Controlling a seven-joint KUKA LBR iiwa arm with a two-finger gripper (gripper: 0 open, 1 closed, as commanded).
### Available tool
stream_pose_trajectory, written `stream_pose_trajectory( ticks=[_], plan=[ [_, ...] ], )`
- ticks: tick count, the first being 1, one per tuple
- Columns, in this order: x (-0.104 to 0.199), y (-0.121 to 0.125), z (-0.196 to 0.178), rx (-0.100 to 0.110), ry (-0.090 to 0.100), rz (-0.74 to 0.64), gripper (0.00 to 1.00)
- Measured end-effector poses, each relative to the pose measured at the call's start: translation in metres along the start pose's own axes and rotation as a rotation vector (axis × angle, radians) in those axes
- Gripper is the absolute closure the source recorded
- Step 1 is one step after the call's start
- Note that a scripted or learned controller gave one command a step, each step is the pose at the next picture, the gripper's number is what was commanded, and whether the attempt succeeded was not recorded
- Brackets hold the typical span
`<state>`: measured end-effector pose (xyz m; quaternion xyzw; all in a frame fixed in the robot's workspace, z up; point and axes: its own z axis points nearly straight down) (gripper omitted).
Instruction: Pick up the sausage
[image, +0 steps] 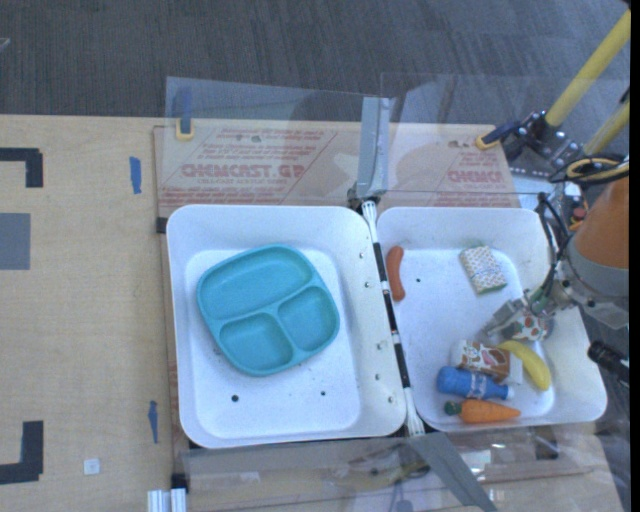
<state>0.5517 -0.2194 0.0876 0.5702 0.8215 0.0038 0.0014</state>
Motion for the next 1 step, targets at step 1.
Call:
stream_pose_trajectory(
  ticks=[1],
  plan=[
    [0.0781,0.0907,-0.0317,0.004,-0.004,0.06,0.0]
  ],
)
